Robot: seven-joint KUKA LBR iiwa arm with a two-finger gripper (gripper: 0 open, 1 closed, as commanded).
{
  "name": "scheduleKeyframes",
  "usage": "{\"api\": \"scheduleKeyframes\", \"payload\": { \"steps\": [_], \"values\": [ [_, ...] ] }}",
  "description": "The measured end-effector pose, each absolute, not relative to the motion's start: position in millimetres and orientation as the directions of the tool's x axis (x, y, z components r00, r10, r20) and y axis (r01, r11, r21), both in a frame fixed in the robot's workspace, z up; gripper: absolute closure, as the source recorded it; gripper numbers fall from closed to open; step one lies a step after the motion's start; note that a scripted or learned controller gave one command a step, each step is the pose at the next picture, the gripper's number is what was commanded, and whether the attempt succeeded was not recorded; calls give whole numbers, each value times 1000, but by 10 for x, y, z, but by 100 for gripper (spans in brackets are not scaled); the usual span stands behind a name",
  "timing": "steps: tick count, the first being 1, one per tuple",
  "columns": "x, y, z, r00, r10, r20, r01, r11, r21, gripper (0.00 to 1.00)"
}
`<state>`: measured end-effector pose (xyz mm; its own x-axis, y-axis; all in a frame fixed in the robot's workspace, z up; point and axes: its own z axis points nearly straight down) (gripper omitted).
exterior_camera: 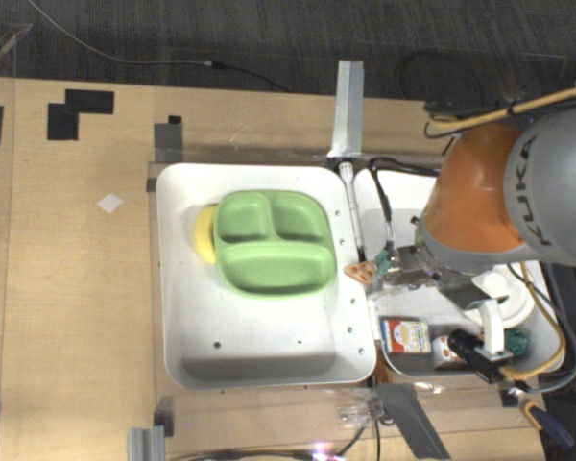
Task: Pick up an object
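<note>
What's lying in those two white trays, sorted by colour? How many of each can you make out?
Counting only what is visible; the arm hides part of the right bin.
Green: 2, the divided plate and a small green item
Yellow: 1, the yellow thing tucked under the plate
Red and white: 1, the small carton
White: 1, the round dish
Total: 5

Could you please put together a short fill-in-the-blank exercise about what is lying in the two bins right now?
1. The divided plate in the left bin is ____ in colour.
2. That plate has ____ compartments.
3. The yellow object peeks out from under the plate's ____ edge.
4. The arm hangs over the ____ bin.

Missing words: green; three; left; right
</note>
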<state>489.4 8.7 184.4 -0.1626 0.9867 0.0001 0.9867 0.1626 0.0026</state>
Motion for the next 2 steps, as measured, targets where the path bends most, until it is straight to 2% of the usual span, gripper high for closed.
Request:
{"api": "scheduleKeyframes", "payload": {
  "steps": [1,2],
  "values": [
    [4971,897,2052,-134,991,1,991,134,2,100],
    [4875,494,1956,-245,969,0,969,245,2,100]
  ]
}}
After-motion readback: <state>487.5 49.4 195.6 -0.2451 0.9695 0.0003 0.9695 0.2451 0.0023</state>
